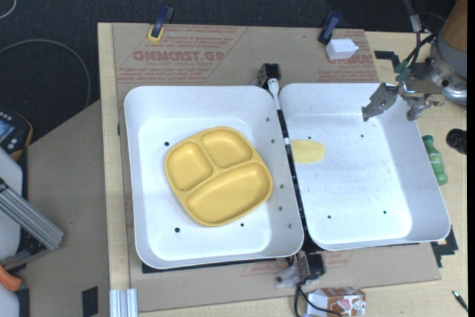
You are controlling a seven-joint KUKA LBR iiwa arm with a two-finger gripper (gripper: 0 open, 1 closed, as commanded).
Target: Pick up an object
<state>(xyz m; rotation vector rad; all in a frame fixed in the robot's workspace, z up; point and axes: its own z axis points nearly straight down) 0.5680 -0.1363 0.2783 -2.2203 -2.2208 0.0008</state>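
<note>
Objects for picking are noted in both bins. Camera view: a yellow divided plate [217, 176] lies flat in the left bin [141, 111], near its middle, three compartments up. A small pale yellow piece [307, 151] lies on the floor of the right bin [386, 197], close to the wall shared with the left bin. Both bins rest on a cardboard sheet [223, 48] spread over the bench.

The pincer [393, 105] is seen at the upper right corner of the right bin, above its far rim, well apart from the yellow piece and farther yet from the plate. Two dark fingers are seen spread apart, with nothing between them; the pincer is judged open and unloaded.

Progress: nothing is lifted. Approach, descent, closing and raising are all left to be done. The yellow piece is judged the nearer candidate.
</note>
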